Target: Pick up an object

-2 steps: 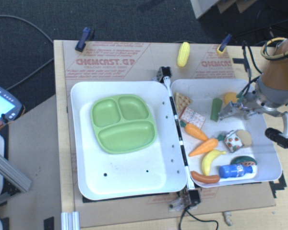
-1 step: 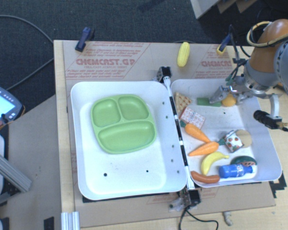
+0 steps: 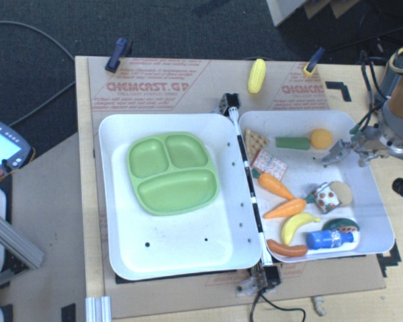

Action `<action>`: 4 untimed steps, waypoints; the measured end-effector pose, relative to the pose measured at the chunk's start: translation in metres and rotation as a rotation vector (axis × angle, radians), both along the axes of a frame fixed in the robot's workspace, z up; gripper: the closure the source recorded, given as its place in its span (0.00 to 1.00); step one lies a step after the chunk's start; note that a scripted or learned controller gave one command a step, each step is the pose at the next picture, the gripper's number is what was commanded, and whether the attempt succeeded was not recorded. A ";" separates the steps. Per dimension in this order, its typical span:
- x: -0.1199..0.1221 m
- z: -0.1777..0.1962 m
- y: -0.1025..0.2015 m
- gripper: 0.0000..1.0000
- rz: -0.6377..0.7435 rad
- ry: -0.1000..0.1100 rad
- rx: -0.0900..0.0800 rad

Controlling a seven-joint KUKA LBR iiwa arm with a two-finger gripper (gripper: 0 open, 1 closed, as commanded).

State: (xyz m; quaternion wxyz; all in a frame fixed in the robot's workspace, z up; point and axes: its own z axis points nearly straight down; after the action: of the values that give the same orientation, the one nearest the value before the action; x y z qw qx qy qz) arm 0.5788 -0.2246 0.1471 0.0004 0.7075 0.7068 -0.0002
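Several toy foods fill the right bin (image 3: 383, 210). Pincer (image 3: 344, 151), state indeterminable, hovers beside the orange ball (image 3: 321, 138) near the far wall: light, rigid, slippery; grip across its middle.

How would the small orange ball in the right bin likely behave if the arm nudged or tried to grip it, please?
The orange ball looks round and smooth, so it would probably roll at a nudge. It lies beside the green block, which might stop it that way. Its curved surface may slip out of a pinch from the end effector unless gripped across the middle.
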 end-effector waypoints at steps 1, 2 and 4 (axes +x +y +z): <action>0.091 -0.058 0.033 0.00 0.002 -0.011 0.000; 0.090 -0.049 0.032 1.00 0.003 -0.010 -0.003; 0.041 -0.063 0.065 0.00 0.001 0.001 0.001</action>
State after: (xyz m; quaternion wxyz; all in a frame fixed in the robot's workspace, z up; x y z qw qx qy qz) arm 0.6201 -0.1600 0.0843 -0.0003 0.7070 0.7072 -0.0001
